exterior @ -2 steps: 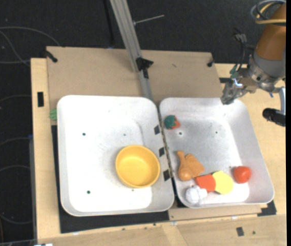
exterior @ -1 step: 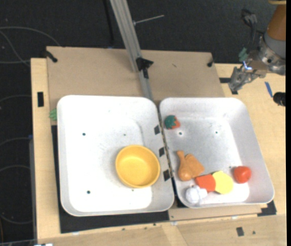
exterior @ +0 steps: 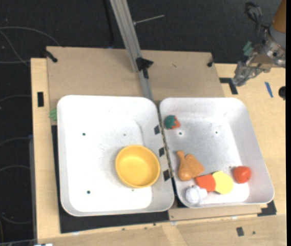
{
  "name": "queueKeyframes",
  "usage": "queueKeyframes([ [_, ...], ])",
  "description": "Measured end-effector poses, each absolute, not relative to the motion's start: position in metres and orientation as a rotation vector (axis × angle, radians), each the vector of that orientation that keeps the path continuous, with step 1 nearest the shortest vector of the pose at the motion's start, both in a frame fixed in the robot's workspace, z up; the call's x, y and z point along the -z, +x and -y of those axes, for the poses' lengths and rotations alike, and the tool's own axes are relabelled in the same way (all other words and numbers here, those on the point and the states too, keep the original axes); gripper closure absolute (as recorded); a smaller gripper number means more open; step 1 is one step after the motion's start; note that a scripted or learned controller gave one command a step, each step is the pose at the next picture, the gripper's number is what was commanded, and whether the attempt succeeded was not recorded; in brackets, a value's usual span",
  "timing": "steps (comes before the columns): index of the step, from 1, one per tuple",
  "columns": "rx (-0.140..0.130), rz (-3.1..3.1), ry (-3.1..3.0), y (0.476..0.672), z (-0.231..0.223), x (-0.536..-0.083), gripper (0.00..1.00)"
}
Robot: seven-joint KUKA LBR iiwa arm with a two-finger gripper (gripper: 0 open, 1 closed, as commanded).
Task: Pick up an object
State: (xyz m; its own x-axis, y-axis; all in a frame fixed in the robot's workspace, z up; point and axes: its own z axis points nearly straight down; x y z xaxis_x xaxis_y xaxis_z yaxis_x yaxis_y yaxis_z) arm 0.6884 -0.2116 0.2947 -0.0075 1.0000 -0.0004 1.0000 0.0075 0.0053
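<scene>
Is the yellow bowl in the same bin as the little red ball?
No, the yellow bowl sits in the left bin, while the red ball is in the right bin.

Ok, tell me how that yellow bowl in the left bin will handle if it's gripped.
The yellow bowl sits upright and open, so it probably won't roll. It looks like thin plastic, likely light. Its smooth rounded wall may slip from the gripper; pinching the rim seems safer.

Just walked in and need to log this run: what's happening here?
The arm's gripper sits above the bench, beyond the far corner of the right bin, with nothing visibly held. That bin holds a small teal piece, an orange toy, a yellow piece, a red ball and a white piece. The left bin holds a yellow bowl.
</scene>
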Motion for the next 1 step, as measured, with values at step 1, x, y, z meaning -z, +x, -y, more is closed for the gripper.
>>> queueKeyframes([
  [1,-0.001,-2.226,2.214,0.6821,0.1679,-0.2962,1.0],
])
